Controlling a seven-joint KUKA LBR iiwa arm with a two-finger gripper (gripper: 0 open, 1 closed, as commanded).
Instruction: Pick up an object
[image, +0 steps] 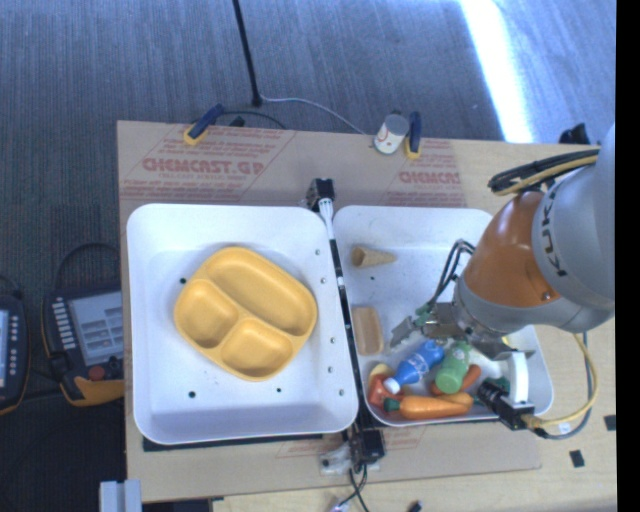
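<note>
The gripper (447, 345) is hanging low over the right bin (420, 225), just above the blue bottle (418, 362) and green bottle (455, 372); its grip I cannot tell; crowded against the carrot (432, 406), either could be slipping aside.

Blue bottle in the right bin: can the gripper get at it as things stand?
Probably yes. The blue bottle lies on top of the pile, uncovered, just below the gripper. The green bottle and carrot crowd it, so finger room looks tight.
</note>
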